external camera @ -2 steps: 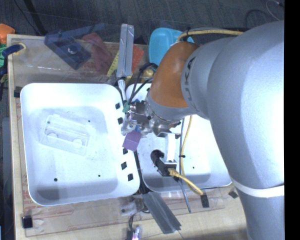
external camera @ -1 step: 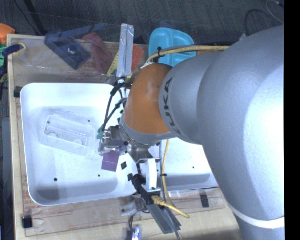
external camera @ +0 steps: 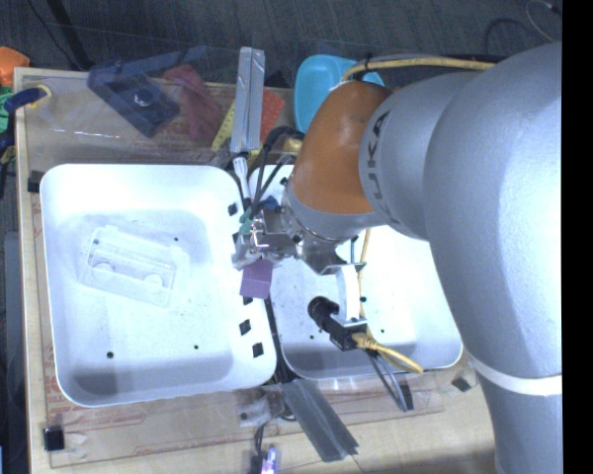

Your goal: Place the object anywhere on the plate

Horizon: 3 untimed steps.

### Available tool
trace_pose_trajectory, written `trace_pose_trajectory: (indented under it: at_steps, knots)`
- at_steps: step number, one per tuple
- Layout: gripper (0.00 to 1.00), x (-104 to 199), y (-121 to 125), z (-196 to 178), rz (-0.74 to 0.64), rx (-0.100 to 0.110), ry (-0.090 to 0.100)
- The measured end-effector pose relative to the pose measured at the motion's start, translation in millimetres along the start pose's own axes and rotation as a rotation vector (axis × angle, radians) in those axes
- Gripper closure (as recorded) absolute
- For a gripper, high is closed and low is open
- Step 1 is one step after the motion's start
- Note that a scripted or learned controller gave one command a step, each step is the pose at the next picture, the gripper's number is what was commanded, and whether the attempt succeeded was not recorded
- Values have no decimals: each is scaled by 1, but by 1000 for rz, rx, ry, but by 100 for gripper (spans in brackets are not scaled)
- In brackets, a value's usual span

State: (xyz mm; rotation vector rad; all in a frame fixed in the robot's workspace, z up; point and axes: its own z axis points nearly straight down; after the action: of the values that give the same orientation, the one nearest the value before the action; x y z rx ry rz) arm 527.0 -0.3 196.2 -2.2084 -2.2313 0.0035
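The gripper [external camera: 254, 247] sits low over the seam where the two white bins meet, and its grip cannot be told from this angle, because wrist hardware and cables hide its tips. A small purple block [external camera: 255, 279] shows just beneath it, over the inner rim of the left bin [external camera: 59, 294]. The clear plastic plate [external camera: 128, 260] lies well apart in that bin, so a light or absent hold could drop the block onto the rim mid-carry, and the plate's faint, transparent outline could cause a release just beside it.
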Motion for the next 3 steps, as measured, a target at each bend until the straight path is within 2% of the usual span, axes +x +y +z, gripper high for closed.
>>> trace_pose_trajectory:
  at_steps: [1,2,3]
  knots:
    - [100,128,-50,28,-31,3,0]
    - [100,60,22,-1,30,0,0]
    - [100,149,-38,40,182,4,-1]
